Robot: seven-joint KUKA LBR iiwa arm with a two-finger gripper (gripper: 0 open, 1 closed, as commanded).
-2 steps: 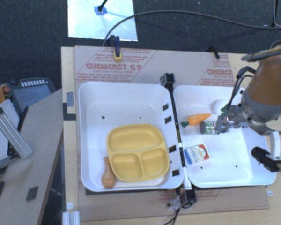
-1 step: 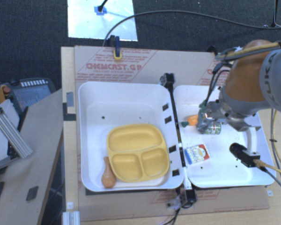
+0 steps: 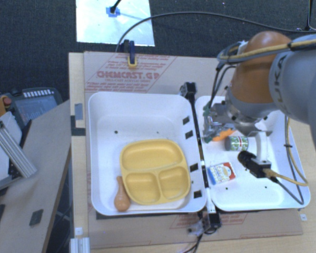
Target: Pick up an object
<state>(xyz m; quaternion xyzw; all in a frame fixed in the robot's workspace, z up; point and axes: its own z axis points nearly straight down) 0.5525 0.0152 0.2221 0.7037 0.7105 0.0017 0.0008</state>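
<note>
I had the claw (image 3: 217, 126) low in the right bin (image 3: 253, 196), over an orange carrot-like piece (image 3: 221, 137); its grip I couldn't tell. The can (image 3: 237, 143) at three o'clock risked a nudge.
</note>
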